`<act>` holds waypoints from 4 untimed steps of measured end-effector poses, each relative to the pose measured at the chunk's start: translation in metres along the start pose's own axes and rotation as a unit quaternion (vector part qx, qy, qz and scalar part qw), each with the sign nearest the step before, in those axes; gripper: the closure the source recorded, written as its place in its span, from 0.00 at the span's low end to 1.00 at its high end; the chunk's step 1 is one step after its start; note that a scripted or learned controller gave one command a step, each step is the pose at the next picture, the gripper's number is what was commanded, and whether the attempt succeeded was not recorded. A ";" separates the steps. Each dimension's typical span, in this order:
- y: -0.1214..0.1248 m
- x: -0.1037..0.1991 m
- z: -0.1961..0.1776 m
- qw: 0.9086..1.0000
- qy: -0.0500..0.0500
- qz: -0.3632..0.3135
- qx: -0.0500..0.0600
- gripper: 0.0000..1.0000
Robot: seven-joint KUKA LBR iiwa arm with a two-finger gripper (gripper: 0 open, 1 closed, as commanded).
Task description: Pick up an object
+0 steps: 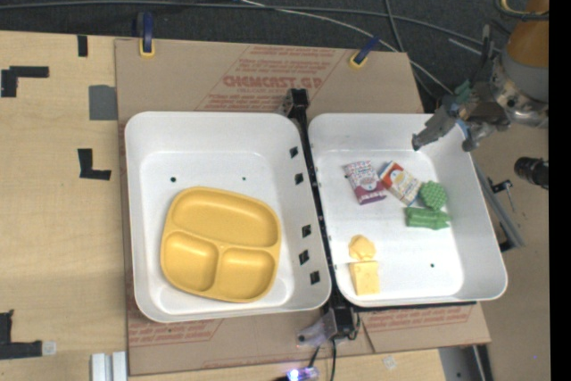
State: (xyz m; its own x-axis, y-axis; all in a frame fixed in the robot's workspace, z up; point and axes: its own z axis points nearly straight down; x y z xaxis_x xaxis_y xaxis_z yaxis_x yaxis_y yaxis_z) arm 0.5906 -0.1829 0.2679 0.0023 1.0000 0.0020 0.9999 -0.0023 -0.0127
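Observation:
The right bin [464, 277] holds a purple and white packet [361, 181], a red, white and blue packet [399, 182], a green toy piece [428, 206] and a yellow block-like item [363, 267]. My gripper [447, 138] hangs over the bin's far right corner, up and to the right of the packets. Its two dark fingers [426, 134] stand apart, so it is open with nothing between them.
A yellow three-compartment tray [220, 243] lies in the left bin [147, 138]. A black divider with clips [308, 192] runs between the bins. Cables cross the dark surface behind the bench. A black fixture [533, 169] sits to the right of the right bin.

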 end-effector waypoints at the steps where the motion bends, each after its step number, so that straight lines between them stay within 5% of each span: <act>1: 0.002 0.001 -0.007 1.000 -0.001 -0.002 -0.006 0.00; 4: 0.000 0.009 0.176 1.000 -0.003 -0.002 -0.008 0.00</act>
State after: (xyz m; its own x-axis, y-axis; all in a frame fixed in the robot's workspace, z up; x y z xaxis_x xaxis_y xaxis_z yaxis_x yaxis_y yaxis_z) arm 0.5886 -0.1739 0.0916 -0.0008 1.0000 -0.0048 1.0000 0.0008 0.0042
